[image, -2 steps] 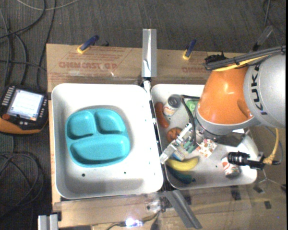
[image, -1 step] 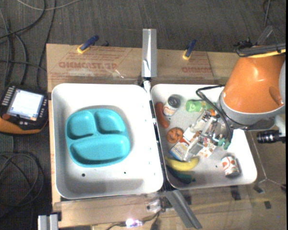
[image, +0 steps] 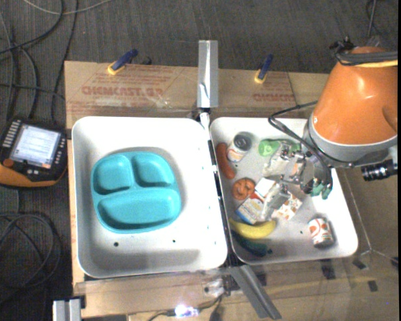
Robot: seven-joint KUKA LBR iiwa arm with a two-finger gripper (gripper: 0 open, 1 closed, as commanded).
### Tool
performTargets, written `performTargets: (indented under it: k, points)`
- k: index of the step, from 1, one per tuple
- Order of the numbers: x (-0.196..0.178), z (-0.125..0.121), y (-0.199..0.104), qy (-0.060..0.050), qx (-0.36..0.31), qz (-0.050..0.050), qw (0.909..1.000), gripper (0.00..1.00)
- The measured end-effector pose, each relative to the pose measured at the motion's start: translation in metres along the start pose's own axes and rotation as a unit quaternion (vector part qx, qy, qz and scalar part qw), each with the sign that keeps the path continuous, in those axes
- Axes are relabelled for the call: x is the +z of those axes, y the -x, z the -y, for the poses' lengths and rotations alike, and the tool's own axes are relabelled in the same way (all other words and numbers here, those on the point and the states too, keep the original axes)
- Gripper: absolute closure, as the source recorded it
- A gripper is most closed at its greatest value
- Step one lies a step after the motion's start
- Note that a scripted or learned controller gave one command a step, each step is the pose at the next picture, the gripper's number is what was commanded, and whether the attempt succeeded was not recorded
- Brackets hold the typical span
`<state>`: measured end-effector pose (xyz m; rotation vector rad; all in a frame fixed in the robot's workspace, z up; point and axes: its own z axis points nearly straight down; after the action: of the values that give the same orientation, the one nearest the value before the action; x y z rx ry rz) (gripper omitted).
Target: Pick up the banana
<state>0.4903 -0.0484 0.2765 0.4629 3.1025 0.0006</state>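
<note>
Where the cardboard-covered counter (image: 154, 85) carries its two shallow white bins side by side, the left bin (image: 87, 179) holds a turquoise divided plate (image: 138, 191) set about centrally, with three compartments facing up. The right bin (image: 341, 239) carries the clutter. The arm (image: 358, 105), grey with a broad orange section, enters over the bin's right edge and hangs above its far right portion. The jaws (image: 295, 168) sit low among the items near the bin's middle; whether they are open or closed cannot be told, as the surrounding clutter obscures them, and no item is visibly held. The banana (image: 254, 230) lies flat near the near edge of the right bin, towards its left corner, curved, with a dark object just beside it on the near side. It is apart from the jaws. A white and blue packet (image: 252, 209) rests just beyond the banana. A small can (image: 320, 231) lies on its side near the bin's near right corner. An orange round item (image: 242, 189) sits by the left wall, and a green item (image: 269, 148) lies towards the far edge. A handheld pendant (image: 28, 152) lies on the floor off the counter's left edge.
</note>
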Motion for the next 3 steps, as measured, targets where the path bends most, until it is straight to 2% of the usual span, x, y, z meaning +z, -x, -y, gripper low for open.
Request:
performTargets:
  k: [1,2,3]
  points:
    - [-0.009,-0.003,0.001,0.002,-0.001,0.001,1.0000,1.00]
    - [-0.009,-0.002,0.001,0.002,-0.001,0.001,1.0000,0.00]
    - [0.093,0.025,0.000,-0.001,-0.123,-0.003,0.9924,0.00]
